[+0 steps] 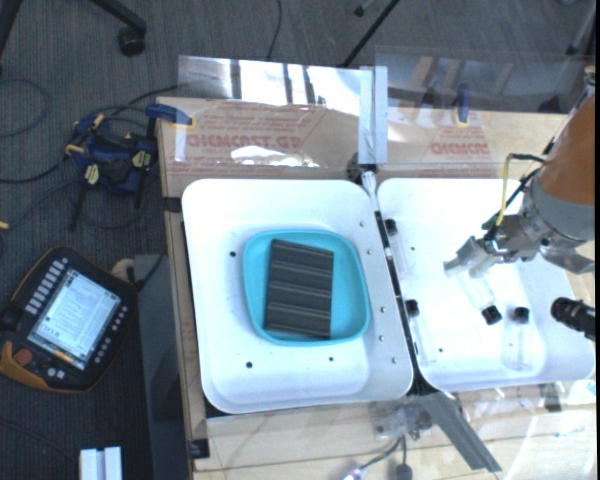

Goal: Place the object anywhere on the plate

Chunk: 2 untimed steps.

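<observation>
One dark ribbed block (pixel 300 288) on blue plate (pixel 350 303); claw (pixel 467 258) blurred, grip impossible to tell.

Left bin (pixel 215 218): plate (pixel 254 268) fills its middle, dark ridged block (pixel 300 288) covers most of the plate, leaving bare blue rim all round. White floor free around the plate, widest toward the bin's near edge. Ridge (pixel 385 268) between the bins stands just right of the plate. Right bin (pixel 430 358): arm (pixel 570 183) and gripper (pixel 472 255) hang over its far right; floor nearest the ridge is open.
</observation>
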### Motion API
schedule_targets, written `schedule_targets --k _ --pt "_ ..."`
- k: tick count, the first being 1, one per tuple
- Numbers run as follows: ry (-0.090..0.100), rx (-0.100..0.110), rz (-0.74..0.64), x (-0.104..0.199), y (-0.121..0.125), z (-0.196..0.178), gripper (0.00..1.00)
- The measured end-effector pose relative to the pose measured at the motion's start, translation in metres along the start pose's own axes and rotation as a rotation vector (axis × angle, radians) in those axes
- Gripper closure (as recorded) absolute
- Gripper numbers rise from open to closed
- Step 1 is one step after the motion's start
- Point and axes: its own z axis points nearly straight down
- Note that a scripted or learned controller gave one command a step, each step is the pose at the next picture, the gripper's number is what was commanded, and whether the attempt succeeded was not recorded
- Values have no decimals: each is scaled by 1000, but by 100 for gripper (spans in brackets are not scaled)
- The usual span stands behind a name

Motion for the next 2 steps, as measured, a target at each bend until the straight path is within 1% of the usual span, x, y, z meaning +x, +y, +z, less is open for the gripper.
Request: schedule_targets --k 1,2 --pt "0 0 0 0 0 0 0" --pt "-2 0 -235 -45 0 -124 0"
